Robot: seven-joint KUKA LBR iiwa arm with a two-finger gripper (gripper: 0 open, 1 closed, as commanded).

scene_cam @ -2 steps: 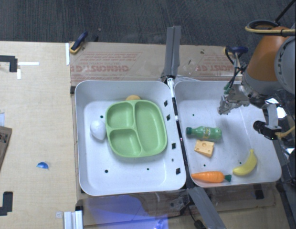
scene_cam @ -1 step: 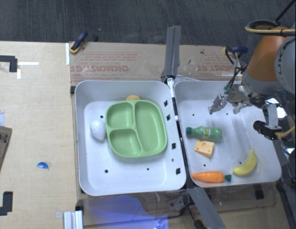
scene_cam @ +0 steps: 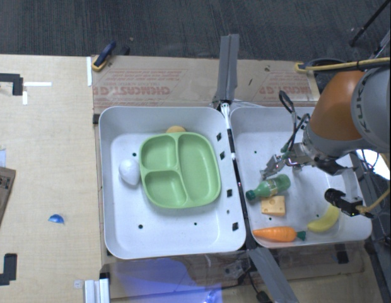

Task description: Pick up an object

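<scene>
My bench [scene_cam: 44, 169] is pale wood, and behind the bins lies a flat sheet of brown cardboard [scene_cam: 151, 81] printed in red; the lettering sits upside down from this angle and I can make out something like "CHEMCAS", no more. Two shallow white bins sit side by side on the bench. The left bin [scene_cam: 120, 232] holds a green divided plate [scene_cam: 180, 169] with three compartments, lying flat near the middle. A white ball [scene_cam: 128, 171] rests against the plate's left edge, and a bit of something orange-yellow [scene_cam: 176, 130] peeks out just behind the plate's far rim.

My arm [scene_cam: 347, 109] comes in from the right over the right bin [scene_cam: 258, 131], orange band uppermost. My claw [scene_cam: 275, 167] hangs low over the middle of that bin, just above and touching or nearly touching the green bottle [scene_cam: 269, 187], which lies on its side. I cannot tell how far my claw is open, nor whether it has hold of anything.

Just below the bottle lies a yellow wedge of cheese [scene_cam: 274, 206]. Along the bin's near edge lies a carrot [scene_cam: 277, 234], and to its right a banana [scene_cam: 324, 220]. A small blue bit [scene_cam: 55, 219] sits on the bench far left.
</scene>
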